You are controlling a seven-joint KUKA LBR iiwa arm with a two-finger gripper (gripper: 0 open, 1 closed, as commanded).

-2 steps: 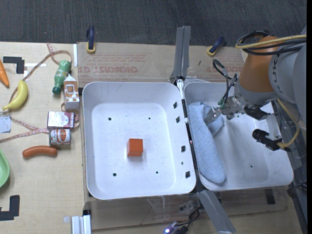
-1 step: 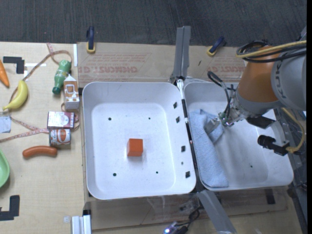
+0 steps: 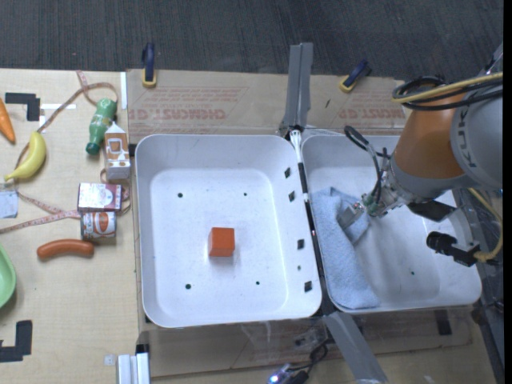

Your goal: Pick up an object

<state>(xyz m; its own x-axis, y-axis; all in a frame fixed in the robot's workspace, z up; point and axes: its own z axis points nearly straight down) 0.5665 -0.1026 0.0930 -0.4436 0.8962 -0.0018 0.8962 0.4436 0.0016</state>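
One gripper [image 3: 358,213] hangs low in the right bin [image 3: 416,290], its tip down at a pale blue cloth [image 3: 340,254] along that bin's left wall; whether anything is pinched I cannot tell. The cloth's long axis runs from the bin's far side toward the near edge, directly beneath the tip. An orange block [image 3: 222,242] sits well apart in the left bin [image 3: 160,214], with open floor all round.

readable print on the bench

faint red lettering ran across the cardboard sheet [image 3: 240,102] behind the bins, seen upside down; it appeared to read "chemcast gp", repeated on the right stretch. labels on the small carton [image 3: 117,152] and can [image 3: 98,225] were too small to read.
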